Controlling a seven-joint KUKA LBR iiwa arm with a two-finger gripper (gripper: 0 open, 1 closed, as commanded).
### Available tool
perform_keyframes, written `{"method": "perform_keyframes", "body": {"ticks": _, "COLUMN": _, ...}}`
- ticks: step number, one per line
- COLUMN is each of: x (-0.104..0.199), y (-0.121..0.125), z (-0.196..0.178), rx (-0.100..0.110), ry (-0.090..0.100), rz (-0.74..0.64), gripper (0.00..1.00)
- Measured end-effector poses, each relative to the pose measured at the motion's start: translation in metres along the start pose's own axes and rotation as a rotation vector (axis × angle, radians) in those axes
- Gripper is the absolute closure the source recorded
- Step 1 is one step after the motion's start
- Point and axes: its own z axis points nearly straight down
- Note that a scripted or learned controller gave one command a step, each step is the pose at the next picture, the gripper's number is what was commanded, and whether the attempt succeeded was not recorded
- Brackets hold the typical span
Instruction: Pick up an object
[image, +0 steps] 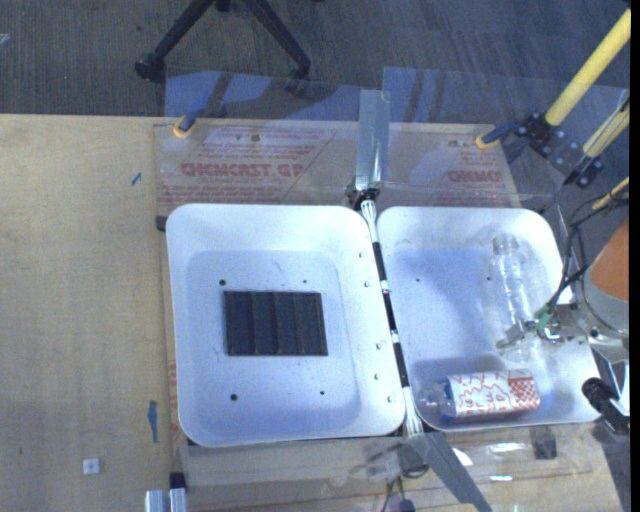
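The gripper (525, 335) sits low at the right bin's (440, 235) right side, right at the clear bottle's (508, 275) lower end. Can't tell how it's set. A red-and-white tube (485, 394) lies just below it. The left bin (195, 240) holds a dark pad (275, 323).

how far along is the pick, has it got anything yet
Nothing looks picked up. The clear bottle and the red-and-white tube both lie on the floor of the right bin, and the dark ridged block lies in the left bin. The arm sits at the right bin's edge by the bottle. The grasp and lift remain.
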Motion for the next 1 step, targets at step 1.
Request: {"method": "perform_keyframes", "body": {"ticks": 1, "x": 0.0496, "y": 0.0399, "z": -0.0757, "rx": 0.022, "ry": -0.003, "rz": 0.101, "gripper": 1.0}}
